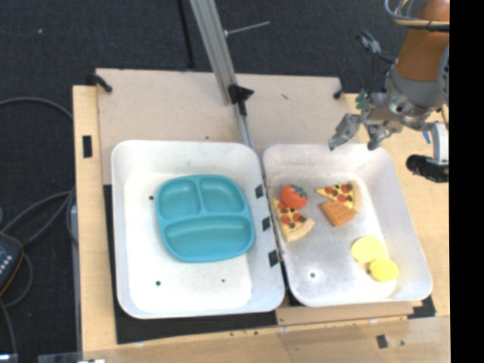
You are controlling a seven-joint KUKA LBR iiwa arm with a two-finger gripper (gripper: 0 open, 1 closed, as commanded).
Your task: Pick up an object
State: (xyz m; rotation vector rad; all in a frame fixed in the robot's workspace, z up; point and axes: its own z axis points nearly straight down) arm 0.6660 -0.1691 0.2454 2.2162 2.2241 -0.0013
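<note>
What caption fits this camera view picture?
Open gripper hovers above the right bin's far edge, near toy pizza slices.

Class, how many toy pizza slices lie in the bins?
2, both in the right bin: one pizza slice by its left wall, the other nearer the middle.

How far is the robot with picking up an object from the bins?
Nothing looks done yet. The gripper hangs open above the far rim of the right bin, with nothing between its fingers. The pizza slices, tomato and yellow pieces lie in that bin, the blue tray in the left one. Descending, grasping and lifting all remain.
</note>
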